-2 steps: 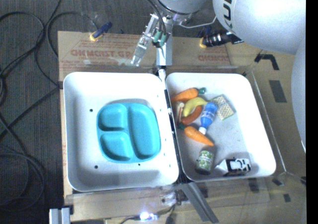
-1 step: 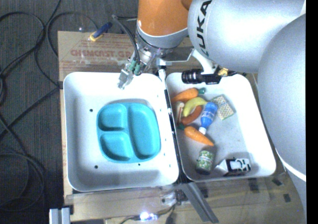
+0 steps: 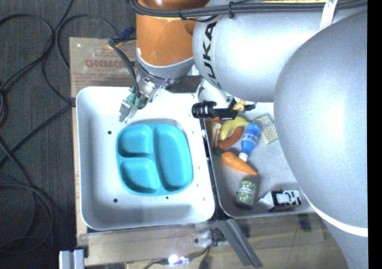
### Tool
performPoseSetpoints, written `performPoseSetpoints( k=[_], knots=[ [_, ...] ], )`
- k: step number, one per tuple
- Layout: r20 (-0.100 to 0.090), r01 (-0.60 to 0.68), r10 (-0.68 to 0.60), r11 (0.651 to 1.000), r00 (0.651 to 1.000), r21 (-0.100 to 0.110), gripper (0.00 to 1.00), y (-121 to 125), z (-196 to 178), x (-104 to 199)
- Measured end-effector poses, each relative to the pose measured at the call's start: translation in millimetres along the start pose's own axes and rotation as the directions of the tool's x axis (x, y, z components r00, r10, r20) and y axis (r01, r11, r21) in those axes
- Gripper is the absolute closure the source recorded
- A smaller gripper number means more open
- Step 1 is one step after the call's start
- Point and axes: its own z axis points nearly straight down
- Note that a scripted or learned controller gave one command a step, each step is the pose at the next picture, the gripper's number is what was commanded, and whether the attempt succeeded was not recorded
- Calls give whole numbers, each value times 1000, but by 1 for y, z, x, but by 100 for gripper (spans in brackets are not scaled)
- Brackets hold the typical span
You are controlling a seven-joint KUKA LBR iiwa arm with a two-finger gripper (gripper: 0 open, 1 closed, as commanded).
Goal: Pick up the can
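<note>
My arm comes in from the right, its big grey shell covering much of the upper right of the view, w/ the orange band (image 3: 170, 8) up top centre. Below the band my wrist narrows and tilts down-left, ending in my gripper (image 3: 129, 107), which hangs over the upper-left corner of the left bin (image 3: 89, 142). My fingers point down-left toward the bin wall; they look close together, w/ nothing seen between them, but they're too small to say if open or closed – can't tell.

Left bin holds a teal three-compartment tray (image 3: 155, 157), lying flat near the bin's middle, just below-right of my gripper but apart from it.

The can (image 3: 245, 192) is in the right bin (image 3: 262, 211), near its lower edge: small, greenish label, well apart from my gripper. Above it lies a carrot (image 3: 239, 163), then a blue-and-white bottle (image 3: 249, 138), a banana (image 3: 234, 123) and a reddish sausage-like item (image 3: 230, 138). A small black-and-white object (image 3: 285, 198) sits just right of the can.
</note>
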Motion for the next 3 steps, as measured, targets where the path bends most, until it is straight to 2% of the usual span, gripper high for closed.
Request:
performPoseSetpoints(
  k=[1, 2, 3],
  knots=[
    [-1, -197, 197, 980, 980, 1, 100, -62, 47, -7],
    [2, -74, 74, 997, 997, -1, 100, -30, -70, 27],
    [6, 36, -36, 999, 999, 0, 100, 6, -92, -6]
  ],
)
